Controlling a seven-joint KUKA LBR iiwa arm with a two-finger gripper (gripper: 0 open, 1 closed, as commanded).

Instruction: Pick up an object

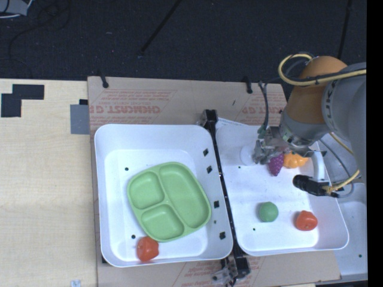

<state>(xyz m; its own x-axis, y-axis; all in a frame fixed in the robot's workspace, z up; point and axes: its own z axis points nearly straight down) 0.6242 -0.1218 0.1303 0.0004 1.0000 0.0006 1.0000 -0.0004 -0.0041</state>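
Glossy white plastic bins, a matt green plastic tray, pale wood bench.

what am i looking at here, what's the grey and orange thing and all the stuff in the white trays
It is a robot arm, seen by one camera above the bench, looking down at a slant. The arm reaches in from the right. Its pincer is low in the right tray, beside a purple piece and an orange piece; whether it grips anything is unclear. A green ball and a red piece lie nearer. The left tray holds a green divided plate and a red piece.
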